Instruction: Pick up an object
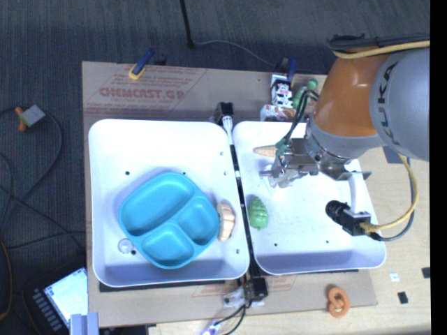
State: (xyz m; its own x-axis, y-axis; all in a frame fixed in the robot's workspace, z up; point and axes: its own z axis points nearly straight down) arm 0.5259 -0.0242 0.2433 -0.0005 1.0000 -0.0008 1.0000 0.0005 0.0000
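A small green object [258,212] is lying in the right bin [314,257], near that bin's left wall and a little below the middle of the frame. A cone-shaped, tan item [265,151] is resting higher up in the same bin, toward its upper left corner. The gripper [283,176] is hanging between the two, just below the cone and up and to the right of the green object, touching neither as far as the view shows. Its metal fingers are pointing down toward the bin floor, but how far apart they are standing cannot be told from this angle, and nothing is showing between them. The arm [363,107], with its orange band, is reaching in from the upper right of the frame, and a yellow cable [398,218] is looping down its right side.

In the left bin [112,145] a blue divided tray [167,218] is sitting tilted, toward the lower middle. A pale, tan-and-white object [226,220] is lying just beside the tray's right edge, against the wall shared with the right bin. An orange ring-shaped piece [338,300] is lying on the bench [140,93] below the right bin.
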